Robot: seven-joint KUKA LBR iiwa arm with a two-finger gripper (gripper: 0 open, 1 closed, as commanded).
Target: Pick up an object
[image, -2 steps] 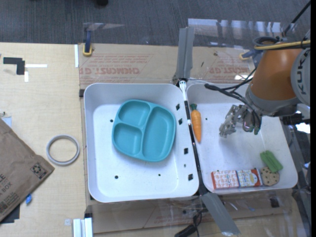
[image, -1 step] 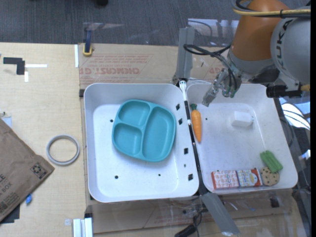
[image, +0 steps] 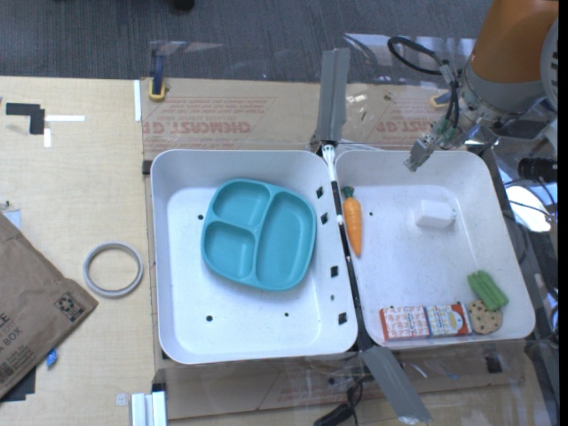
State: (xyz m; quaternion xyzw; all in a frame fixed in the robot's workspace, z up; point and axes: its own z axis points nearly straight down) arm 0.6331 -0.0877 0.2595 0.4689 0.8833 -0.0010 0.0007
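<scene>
Jaws (image: pixel 419 156) hovering at right bin's (image: pixel 497 198) far rim; open/shut unclear. White block (image: pixel 436 214) sitting just below, nearest target.

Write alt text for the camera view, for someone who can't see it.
A robot arm's gripper hangs over the far edge of the right bin, which holds a carrot, a small white block, a green piece, a cookie and a flat printed box. The left bin holds a teal divided plate. A tape ring lies on the bench to the left.

teal plate (image: pixel 259 234) (left bin (image: pixel 169 264)), carrot (image: pixel 353 224)
</scene>
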